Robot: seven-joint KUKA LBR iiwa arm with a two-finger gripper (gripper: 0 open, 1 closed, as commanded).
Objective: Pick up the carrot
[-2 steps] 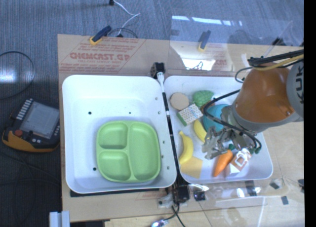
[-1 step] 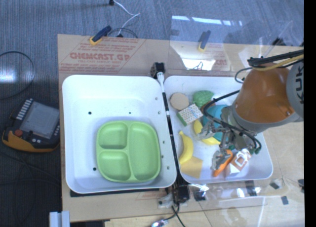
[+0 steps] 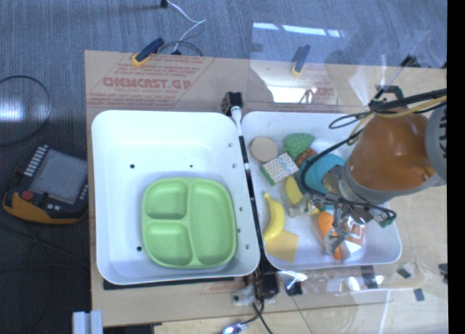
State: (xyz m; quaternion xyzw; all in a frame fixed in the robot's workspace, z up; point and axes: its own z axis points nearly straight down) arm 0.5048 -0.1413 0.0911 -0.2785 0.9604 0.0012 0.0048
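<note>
Carrot (image 3: 325, 224) lies roughly upright in view beneath the claw (image 3: 338, 232), whose grip is unclear.

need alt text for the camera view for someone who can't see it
The arm's hand is down in the right bin over an orange carrot, among toy food including a banana. The left bin holds a green divided plate.
</note>
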